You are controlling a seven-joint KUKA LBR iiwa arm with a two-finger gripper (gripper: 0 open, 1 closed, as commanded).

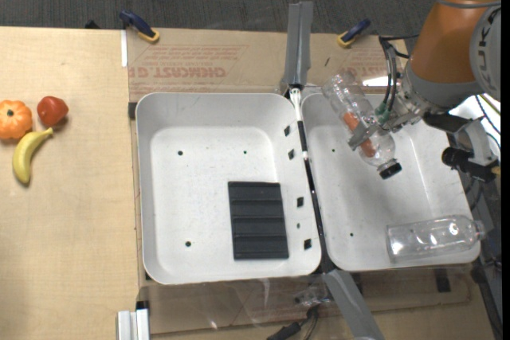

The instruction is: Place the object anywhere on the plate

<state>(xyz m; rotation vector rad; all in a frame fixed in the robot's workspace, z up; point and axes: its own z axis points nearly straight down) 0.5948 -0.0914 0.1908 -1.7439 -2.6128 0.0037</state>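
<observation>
Clear bottle (pixel 356 117) seemingly between gripper (pixel 374 127) fingers, above right bin (pixel 339 239).

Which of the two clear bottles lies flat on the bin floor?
The bottle at the right bin's near edge; the other bottle is up at the hand.

Cardboard sheet (pixel 185 64) behind the bins: red print, upside down and mirrored from this view; roughly "CHEMCAST GP", not certain.
Line under that print: too small to read.
Arm housing (pixel 490 28) at right edge: white letters "UK", cut off by the frame.
Bins, bottles, black block: no legible marks.
</observation>
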